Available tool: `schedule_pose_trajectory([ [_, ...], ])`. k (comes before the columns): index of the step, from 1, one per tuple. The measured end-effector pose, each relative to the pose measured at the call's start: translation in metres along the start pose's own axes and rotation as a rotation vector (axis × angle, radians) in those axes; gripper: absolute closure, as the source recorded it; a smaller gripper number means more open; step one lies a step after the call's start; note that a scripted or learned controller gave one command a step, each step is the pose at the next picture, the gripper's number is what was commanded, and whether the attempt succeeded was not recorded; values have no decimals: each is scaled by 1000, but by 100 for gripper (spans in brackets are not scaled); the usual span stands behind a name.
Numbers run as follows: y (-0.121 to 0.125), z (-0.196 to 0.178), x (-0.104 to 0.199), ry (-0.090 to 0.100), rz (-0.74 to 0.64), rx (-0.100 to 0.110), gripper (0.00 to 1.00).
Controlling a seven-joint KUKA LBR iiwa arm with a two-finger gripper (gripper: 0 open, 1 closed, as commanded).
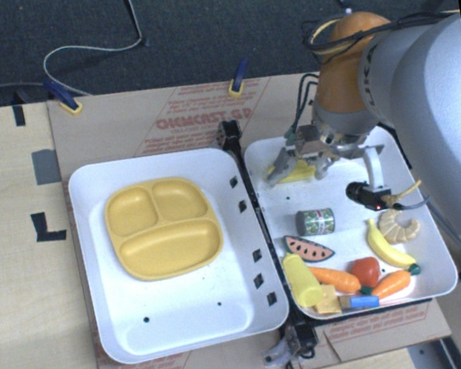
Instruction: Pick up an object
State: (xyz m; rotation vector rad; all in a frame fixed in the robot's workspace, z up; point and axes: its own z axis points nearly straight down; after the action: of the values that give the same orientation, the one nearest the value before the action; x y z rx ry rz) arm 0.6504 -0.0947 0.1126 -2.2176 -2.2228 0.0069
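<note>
Leftward: left bin (115,330) holds a yellow tray (164,227), well apart from the work. Right bin (442,271): gripper (297,162) low at the far end, fingers spread astride a yellow piece (300,173), not pinching. Can (315,222), melon slice (309,248), banana (388,247) nearer. Risk, judged: piece lies flat; closing fingers may skid off.

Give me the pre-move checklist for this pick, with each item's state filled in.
1. End effector over the right bin: ok, at its upper left.
2. Yellow piece under the end effector, held: cannot tell.
3. Other targets reachable: ok, can, watermelon slice and banana lie unobstructed.
4. Crowding: not ok, carrots and tomato touch at the front edge.
5. Left bin holds a yellow divided plate: ok.
</note>
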Motion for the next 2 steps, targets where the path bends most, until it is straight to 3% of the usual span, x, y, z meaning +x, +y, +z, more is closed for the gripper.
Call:
schedule_pose_trajectory([
  [1, 18, 28, 1, 1, 1, -3, 0],
  [2, -36, 28, -5, 1, 1, -4, 0],
])
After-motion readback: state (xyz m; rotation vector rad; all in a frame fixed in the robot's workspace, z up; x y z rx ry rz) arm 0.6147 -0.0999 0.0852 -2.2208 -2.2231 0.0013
